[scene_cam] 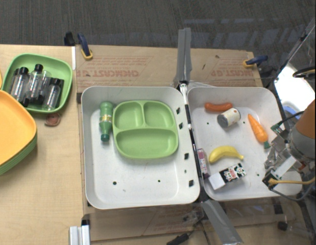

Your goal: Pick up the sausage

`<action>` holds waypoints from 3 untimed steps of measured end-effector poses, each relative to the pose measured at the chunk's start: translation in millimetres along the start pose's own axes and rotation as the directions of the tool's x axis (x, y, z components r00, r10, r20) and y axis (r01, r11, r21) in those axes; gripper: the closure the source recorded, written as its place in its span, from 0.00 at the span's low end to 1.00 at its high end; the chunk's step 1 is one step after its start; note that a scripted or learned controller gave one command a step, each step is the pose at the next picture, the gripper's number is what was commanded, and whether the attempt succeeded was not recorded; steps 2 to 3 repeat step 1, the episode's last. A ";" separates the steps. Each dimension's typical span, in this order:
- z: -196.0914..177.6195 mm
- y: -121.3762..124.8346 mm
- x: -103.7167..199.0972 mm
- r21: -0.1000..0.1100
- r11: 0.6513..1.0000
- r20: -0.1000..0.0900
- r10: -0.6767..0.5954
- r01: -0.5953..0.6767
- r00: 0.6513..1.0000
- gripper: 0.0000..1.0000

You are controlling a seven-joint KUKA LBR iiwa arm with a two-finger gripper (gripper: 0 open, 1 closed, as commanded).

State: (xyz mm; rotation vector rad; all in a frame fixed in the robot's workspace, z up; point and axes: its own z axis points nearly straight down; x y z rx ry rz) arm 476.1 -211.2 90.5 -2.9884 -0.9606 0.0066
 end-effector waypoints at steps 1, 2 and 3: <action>-8.7 8.0 -6.2 0.002 0.994 0.001 0.106 -0.106 0.994 1.00; -8.7 8.0 -6.2 0.002 0.994 0.001 0.106 -0.106 0.994 1.00; -8.7 8.0 -6.2 0.002 0.994 0.001 0.106 -0.106 0.994 1.00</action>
